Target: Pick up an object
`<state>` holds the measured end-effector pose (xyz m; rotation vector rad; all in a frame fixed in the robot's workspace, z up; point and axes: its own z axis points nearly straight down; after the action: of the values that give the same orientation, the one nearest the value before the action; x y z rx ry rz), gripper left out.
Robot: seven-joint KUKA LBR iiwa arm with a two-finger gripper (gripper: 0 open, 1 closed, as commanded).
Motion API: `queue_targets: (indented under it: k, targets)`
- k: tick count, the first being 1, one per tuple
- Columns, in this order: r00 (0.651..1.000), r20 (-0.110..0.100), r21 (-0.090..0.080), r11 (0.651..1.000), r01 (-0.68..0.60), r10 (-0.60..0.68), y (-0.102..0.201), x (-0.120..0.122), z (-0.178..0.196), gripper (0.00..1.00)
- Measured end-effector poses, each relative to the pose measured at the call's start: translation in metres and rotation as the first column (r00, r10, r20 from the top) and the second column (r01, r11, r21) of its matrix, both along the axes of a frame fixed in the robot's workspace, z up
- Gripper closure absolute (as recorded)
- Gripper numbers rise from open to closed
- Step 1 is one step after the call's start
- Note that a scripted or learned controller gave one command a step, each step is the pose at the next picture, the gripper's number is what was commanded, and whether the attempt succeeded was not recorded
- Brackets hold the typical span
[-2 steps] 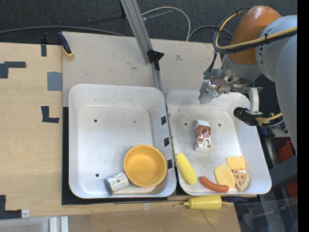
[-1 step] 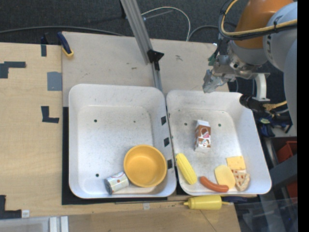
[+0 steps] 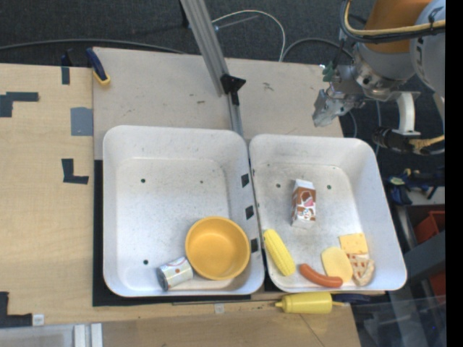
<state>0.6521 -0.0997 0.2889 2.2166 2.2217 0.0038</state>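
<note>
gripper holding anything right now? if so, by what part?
Nothing held. The gripper hangs above the bench beyond the right bin's far rim, nothing between its fingers.

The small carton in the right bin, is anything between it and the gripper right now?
Nothing visible does. The gripper hangs above the bench beyond the right bin, and the carton lies alone mid-bin. The corn, sausage and cheese sit nearer the front edge, off that path.

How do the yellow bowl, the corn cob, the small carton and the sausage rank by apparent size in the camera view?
1. yellow bowl
2. corn cob and small carton, too alike to rank
3. sausage
</note>
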Motion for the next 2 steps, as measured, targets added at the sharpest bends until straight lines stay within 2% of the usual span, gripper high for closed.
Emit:
queue_targets:
  k: [2]
  targets:
    - [1.000,-0.008,0.001,1.000,-0.004,0.004,0.111,-0.017,-0.034,1.00]
